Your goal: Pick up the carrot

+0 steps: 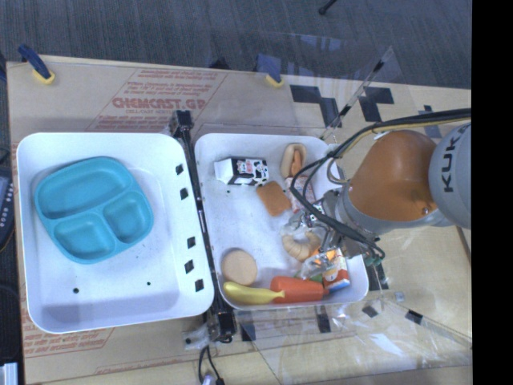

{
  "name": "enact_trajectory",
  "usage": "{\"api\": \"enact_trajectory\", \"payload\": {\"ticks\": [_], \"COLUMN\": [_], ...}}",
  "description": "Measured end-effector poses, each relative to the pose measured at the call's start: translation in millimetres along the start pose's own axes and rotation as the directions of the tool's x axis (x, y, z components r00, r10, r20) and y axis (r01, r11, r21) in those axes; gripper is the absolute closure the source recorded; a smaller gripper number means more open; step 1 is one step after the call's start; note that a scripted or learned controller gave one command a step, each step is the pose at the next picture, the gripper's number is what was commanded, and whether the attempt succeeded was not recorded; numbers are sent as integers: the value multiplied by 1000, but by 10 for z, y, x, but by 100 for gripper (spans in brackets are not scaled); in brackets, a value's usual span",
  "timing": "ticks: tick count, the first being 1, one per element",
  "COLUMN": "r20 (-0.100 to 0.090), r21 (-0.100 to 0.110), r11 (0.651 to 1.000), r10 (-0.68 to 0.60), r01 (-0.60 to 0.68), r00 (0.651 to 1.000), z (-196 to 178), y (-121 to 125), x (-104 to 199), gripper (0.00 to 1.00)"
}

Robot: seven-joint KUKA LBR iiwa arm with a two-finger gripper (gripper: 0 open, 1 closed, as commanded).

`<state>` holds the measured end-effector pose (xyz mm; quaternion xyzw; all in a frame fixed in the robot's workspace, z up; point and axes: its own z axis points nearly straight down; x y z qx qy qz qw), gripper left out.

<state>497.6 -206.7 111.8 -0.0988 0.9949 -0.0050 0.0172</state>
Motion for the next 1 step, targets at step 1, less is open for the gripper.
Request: {"api": "enact_trajectory", "payload": {"ticks": [1], "r20": [-3], "r21": [0], "r11": [1000], "r10": [-18], "r01": [18], "r00": [1000], "z": [114], "y": [-31], "x": [-14], "gripper": [0]}}
